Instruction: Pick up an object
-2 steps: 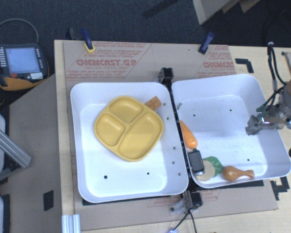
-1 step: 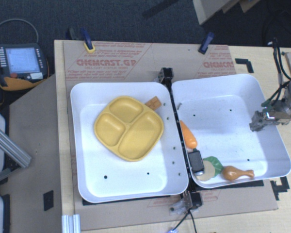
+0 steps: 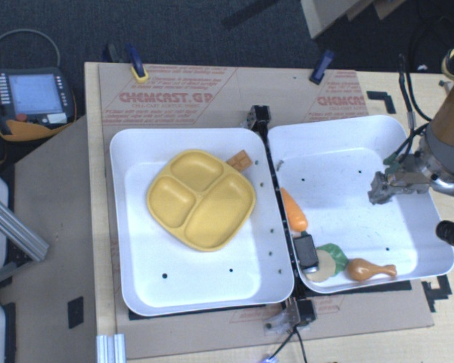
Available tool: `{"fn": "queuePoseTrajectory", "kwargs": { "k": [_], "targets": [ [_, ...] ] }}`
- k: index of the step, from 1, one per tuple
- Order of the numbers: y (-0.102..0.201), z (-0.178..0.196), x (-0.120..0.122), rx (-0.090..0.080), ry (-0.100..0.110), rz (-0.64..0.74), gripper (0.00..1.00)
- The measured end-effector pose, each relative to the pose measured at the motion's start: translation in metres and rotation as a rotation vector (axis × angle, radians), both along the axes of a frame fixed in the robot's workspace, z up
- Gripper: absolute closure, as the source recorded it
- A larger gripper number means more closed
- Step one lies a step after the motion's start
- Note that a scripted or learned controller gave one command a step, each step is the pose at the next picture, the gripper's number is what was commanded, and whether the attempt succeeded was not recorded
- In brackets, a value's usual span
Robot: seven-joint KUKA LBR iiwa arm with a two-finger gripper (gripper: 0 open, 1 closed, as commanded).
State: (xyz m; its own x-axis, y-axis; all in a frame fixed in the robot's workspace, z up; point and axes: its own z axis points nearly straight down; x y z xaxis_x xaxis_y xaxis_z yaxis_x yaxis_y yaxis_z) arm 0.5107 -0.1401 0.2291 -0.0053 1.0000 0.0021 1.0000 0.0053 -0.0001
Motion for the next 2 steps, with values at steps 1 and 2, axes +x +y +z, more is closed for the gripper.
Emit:
{"fn": "queuePoseTrajectory", "kwargs": {
  "k": [1,2],
  "targets": [
    [0.043,0.005,0.000,-0.001,0.001,-0.004,1.00],
    [0.098,-0.007,-0.005,0.000,0.003,0.000,1.00]
  ]
}}
